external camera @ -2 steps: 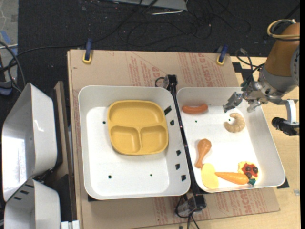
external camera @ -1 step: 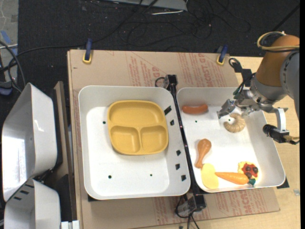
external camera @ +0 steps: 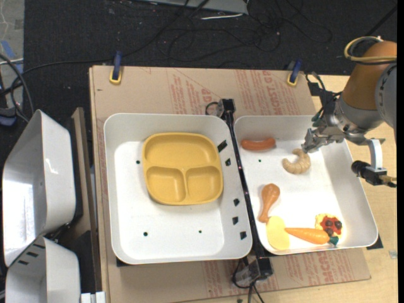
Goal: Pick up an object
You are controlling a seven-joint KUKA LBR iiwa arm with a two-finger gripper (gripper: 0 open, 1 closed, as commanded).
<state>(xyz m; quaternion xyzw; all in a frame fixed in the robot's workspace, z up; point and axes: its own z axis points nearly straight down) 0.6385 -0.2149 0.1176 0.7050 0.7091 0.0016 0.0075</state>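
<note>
The right bin [external camera: 353, 188] holds a red-orange sausage [external camera: 258, 144], a tan croissant [external camera: 298, 163], an orange drumstick [external camera: 268, 200], a yellow slice [external camera: 277, 233], an orange carrot [external camera: 307, 235] and a small red and yellow toy [external camera: 329, 225]. My gripper [external camera: 311, 145] hangs over the bin's upper right, just up and to the right of the croissant, its tips close to the croissant's upper end. Nothing shows between the tips.
The left bin [external camera: 126, 232] carries a yellow divided plate [external camera: 183, 168]. Black clips run along the divider between the bins. White containers [external camera: 35, 188] stand at the far left. Cables lie on the dark floor beyond the cardboard board [external camera: 189, 87].
</note>
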